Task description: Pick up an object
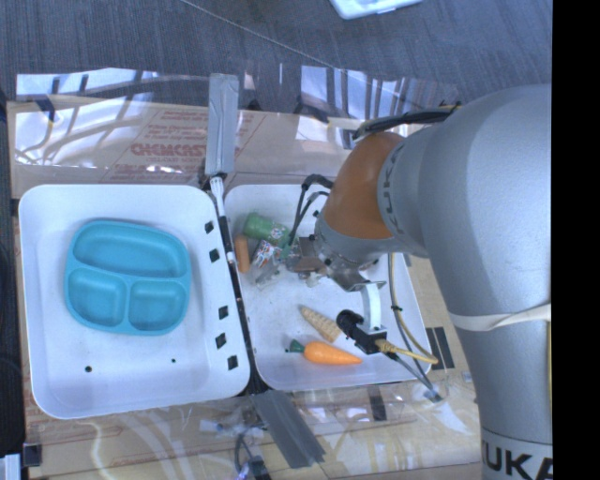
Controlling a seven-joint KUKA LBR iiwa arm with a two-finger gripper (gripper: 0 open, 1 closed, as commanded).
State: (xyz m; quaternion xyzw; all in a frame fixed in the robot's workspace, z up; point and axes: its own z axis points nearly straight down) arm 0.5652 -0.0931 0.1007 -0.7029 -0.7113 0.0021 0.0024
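With its grip hidden, I cannot tell the state of the end effector (284, 260), which crowds the can (265, 228) and may shove it aside.

**Arm hides the right bin's far side**

The grey arm (469, 206) covers the right wall and far corner of the right bin (281, 314), and whatever lies beneath it cannot be seen. The arm itself runs off the bottom edge, where its lettering (514, 461) is cut short. The claw (298, 261) sits in shadow below the orange band, its outline merging with a crumpled silvery thing (266, 264) just beside it, so whether they touch cannot be told. A green item (261, 227) behind them is partly masked by cables and too blurred to name. A small orange piece (242, 253) by the bin's left wall is too small to identify. A pale object (373, 6) is clipped by the top edge.
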